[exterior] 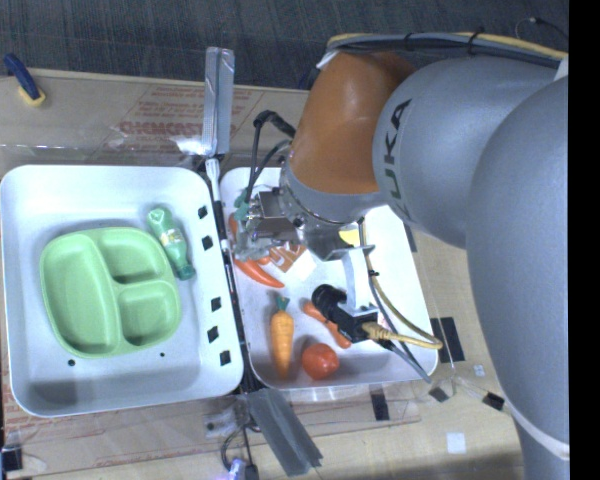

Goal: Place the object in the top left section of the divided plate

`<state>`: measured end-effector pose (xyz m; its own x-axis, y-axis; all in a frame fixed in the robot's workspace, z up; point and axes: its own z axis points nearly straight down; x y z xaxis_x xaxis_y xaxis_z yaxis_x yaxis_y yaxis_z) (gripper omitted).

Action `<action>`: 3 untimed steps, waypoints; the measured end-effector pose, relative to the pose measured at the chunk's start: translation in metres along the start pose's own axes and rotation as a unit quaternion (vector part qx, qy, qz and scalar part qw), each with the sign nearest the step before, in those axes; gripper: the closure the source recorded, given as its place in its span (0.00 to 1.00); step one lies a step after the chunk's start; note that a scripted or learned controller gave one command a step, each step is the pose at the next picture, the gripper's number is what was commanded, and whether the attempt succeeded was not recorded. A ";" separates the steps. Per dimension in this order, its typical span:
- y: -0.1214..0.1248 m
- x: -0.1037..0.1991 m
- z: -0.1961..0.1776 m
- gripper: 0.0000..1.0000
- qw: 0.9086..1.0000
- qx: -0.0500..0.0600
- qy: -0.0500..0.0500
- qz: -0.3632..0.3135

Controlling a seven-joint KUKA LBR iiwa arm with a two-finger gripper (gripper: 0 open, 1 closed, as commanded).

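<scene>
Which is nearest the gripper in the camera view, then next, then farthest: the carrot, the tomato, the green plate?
From the gripper:
1. Carrot, below it, right bin.
2. Tomato, lower still, right bin's bottom edge.
3. Green plate, left bin.

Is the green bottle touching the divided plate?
Touching. In the camera view the green bottle lies along the plate's upper right rim, its body overlapping the edge with no white bin floor showing between them.
</scene>
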<state>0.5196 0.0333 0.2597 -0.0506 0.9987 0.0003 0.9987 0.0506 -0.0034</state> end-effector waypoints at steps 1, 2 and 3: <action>-0.014 0.071 0.062 1.00 1.000 0.001 -0.001 -0.022; -0.014 0.071 0.062 0.00 1.000 0.001 -0.001 -0.022; 0.006 0.104 0.130 0.00 0.999 0.002 -0.001 -0.054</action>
